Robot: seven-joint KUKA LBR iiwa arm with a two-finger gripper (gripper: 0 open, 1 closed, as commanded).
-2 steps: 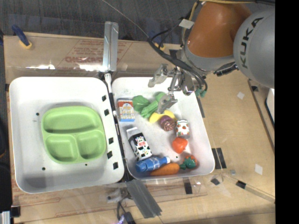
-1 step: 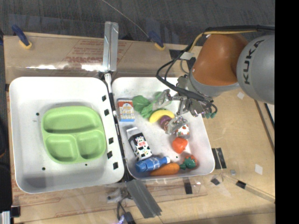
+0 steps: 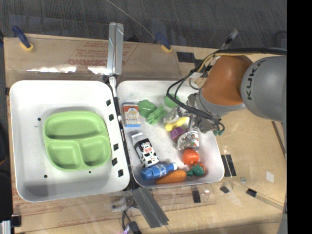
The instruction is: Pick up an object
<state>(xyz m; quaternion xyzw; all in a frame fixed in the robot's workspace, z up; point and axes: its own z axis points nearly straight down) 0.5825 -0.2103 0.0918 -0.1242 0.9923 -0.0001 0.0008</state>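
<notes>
The right bin (image 3: 146, 89) holds several small toys. A green leafy piece (image 3: 151, 111) and a small red-and-white carton (image 3: 130, 115) lie at its back left. A cow-patterned box (image 3: 146, 151), a blue bottle (image 3: 158, 170) and an orange carrot (image 3: 171, 176) lie along the front. A red tomato (image 3: 191, 156) sits by the front right. My gripper (image 3: 187, 132) reaches down into the right side of this bin, right over a yellow piece (image 3: 173, 126) and a purple piece (image 3: 178, 133). The wrist and cables hide much of it.
The left bin (image 3: 22, 106) holds a green divided tray (image 3: 76, 140). A metal bar (image 3: 115, 48) stands at the back between the bins. The arm's orange band (image 3: 224, 82) hangs over the right bin's right wall. Bare bench lies to the right.
</notes>
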